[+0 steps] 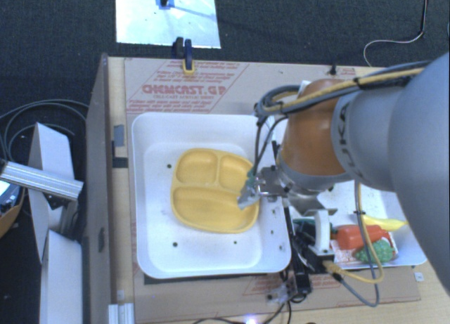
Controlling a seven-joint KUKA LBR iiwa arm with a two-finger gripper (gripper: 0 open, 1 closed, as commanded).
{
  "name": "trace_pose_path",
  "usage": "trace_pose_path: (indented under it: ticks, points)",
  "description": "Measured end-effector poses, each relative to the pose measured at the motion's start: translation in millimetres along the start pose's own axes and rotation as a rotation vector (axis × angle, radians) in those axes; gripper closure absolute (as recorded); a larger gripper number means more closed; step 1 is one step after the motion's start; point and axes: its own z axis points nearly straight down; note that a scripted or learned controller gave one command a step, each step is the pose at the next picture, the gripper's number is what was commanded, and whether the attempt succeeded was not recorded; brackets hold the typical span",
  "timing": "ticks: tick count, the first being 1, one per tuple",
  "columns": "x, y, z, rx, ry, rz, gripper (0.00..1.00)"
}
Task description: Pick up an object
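Note:
A yellow divided plate lies flat in the left white bin. My gripper hangs low over the plate's right rim, close to the wall between the two bins. The grey arm with its orange band reaches in from the right and hides most of the right bin. At that bin's near right lie a red-orange toy, a green bumpy toy and a yellow piece.
Black cables and a white fitting hang below the wrist over the right bin's left part. The bins rest on a cardboard sheet. A clamp stands at the back edge.

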Motion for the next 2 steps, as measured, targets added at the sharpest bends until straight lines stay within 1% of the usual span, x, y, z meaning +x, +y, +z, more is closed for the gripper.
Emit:
trace_pose_path:
  ticks: [1,2]
  points:
    - [70.8,-5.9,41.3,0.002,0.000,0.000,0.00]
    - [70.2,-4.9,30.9,0.000,0.000,0.001,1.00]
